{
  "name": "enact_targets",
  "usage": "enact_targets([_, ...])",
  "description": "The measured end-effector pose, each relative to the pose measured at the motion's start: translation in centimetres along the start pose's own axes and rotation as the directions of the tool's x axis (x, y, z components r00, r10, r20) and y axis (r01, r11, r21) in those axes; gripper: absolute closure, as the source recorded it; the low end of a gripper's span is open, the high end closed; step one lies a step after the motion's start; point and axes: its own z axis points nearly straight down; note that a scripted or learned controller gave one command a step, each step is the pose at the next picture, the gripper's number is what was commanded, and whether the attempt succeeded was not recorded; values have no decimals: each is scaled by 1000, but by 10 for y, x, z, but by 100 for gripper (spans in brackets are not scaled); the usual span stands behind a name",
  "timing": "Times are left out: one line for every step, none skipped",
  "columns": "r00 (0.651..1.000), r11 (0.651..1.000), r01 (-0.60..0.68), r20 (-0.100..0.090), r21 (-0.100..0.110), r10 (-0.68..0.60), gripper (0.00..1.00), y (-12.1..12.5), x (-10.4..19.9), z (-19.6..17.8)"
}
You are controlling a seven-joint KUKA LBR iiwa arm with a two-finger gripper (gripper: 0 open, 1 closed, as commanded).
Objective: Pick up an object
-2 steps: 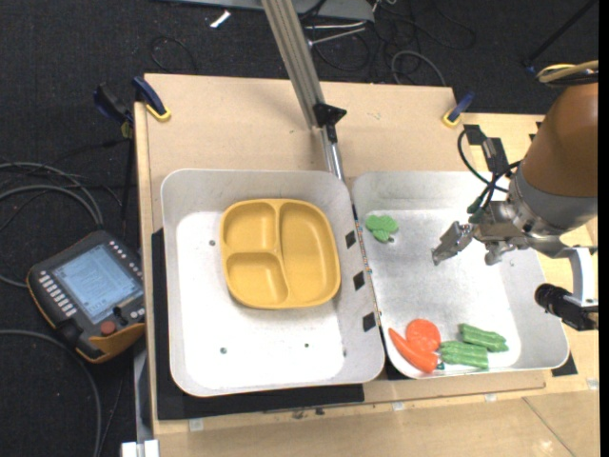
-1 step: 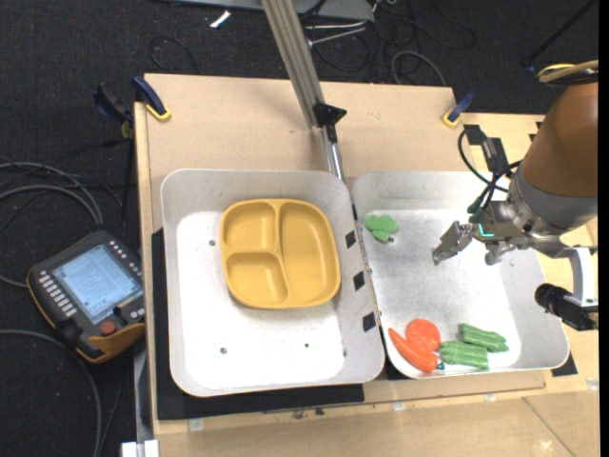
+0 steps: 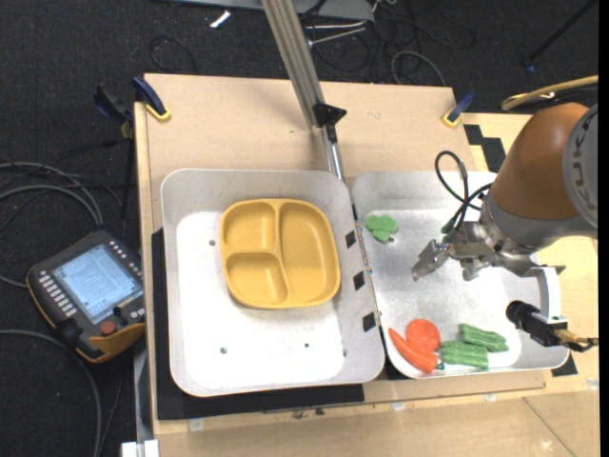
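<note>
Here, the gripper (image 3: 447,260) hung w/ fingers apart, nothing between them, above the right bin (image 3: 409,193), near a green toy (image 3: 382,227).

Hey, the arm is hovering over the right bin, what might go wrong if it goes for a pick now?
The hand hangs over bare bin floor, so closing there may catch nothing. The tomato, carrot and green beans crowd the near corner; a grab could nudge neighbours or hit the bin wall.
</note>
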Motion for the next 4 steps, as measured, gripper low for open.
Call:
enact_targets([1000,1000,-3,0,1,3,0,-6,-2,63])
enact_targets([1000,1000,-1,1,-6,1,0,-6,-1,73])
enact_targets([1000,1000,-1,1,-9,1,100,-5,-1,62])
enact_targets([1000,1000,3,3,-12,-3,100,6,-1,10])
